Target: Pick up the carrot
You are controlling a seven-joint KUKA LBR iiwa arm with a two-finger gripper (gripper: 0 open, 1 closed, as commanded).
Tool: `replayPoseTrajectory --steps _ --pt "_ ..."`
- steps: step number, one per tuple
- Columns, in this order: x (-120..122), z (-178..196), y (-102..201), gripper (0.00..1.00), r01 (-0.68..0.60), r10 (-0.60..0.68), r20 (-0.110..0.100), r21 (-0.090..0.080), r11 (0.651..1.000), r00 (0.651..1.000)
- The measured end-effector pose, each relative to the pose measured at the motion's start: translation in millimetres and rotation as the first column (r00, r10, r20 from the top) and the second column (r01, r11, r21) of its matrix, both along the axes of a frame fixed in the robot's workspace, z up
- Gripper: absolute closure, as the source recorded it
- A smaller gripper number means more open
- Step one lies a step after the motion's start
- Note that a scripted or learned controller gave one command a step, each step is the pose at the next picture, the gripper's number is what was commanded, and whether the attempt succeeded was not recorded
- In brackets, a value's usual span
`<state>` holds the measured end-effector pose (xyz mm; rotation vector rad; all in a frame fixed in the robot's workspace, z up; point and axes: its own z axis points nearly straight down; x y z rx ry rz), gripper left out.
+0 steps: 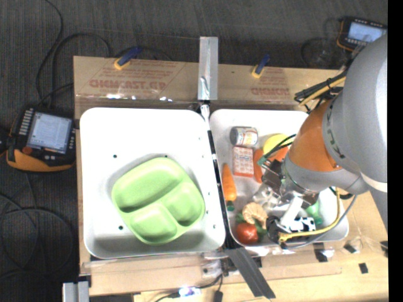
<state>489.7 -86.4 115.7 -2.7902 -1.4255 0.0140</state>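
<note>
Pincer [272,201] grip state unclear, low in right bin [217,168], carrot [229,182] lying just left, apart.

A robotics lab is being shown: two white bins [94,168] are being carried by a cardboard-covered bench [145,80], and control pendants [43,137] and cables [56,55] are being kept on grey carpet.
</note>
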Motion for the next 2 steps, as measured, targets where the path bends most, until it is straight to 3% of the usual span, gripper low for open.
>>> replayPoseTrajectory --steps 1,2 --pt "-8 66 51 1.00 -0.041 0.041 0.005 -0.004 0.999 0.999" --pt "-7 69 91 1.00 -0.397 0.397 0.006 -0.002 0.918 0.918"
